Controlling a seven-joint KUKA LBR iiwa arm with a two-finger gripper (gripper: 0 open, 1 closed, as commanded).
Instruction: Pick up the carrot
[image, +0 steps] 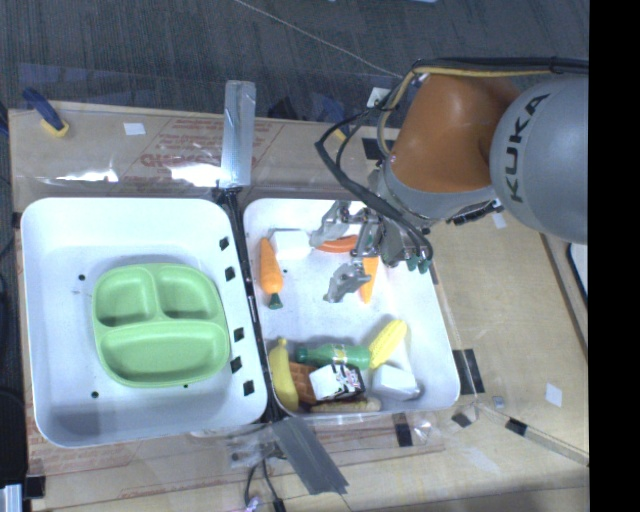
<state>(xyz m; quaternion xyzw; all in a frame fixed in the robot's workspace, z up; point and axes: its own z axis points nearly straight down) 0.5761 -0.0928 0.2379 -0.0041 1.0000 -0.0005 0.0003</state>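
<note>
Camera view: we are looking down on two white bins. The left bin (50, 260) is holding a green divided plate (158, 322). In the right bin (440, 330), a carrot (270, 268) is lying against the left wall, green stub toward us, well apart from the clutter at the near end: a banana (284, 375), a corn cob (388, 342), a green bottle (335, 354).

The gripper (347, 262) is hanging over the bin's far middle, right of the carrot. We are seeing orange pieces beside its metal fingers (345, 282); whether anything is being gripped, we cannot tell.

For a clean pick, we are judging: shift left, align across the carrot's body, mind the wall.
</note>
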